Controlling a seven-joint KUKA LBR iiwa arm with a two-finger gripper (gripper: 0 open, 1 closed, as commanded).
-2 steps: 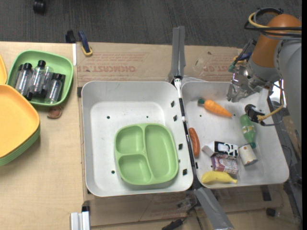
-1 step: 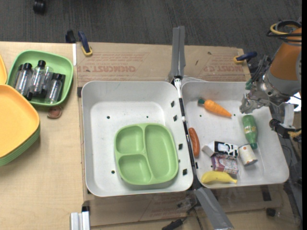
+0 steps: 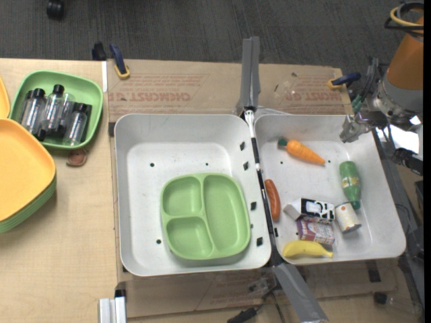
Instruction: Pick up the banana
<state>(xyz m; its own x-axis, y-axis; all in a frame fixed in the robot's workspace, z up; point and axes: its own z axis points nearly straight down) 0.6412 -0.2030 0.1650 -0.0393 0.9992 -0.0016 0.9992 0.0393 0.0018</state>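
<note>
- The gripper [image 3: 351, 130] hangs over the right bin's [image 3: 384, 247] far right corner; how its jaws stand cannot be told.
- The banana [image 3: 308, 249] lies at that bin's near edge, beside a small purple packet [image 3: 315, 231].
- A carrot [image 3: 303, 151] lies near the far edge.

One camera sits high above the bench [image 3: 60, 261] and looks down at a slant. It sees both white bins whole, the left bin [image 3: 135, 180] and the right bin [image 3: 384, 241], with some dark floor [image 3: 202, 12] at the far side. The arm [image 3: 411, 66] comes in from the right.
</note>
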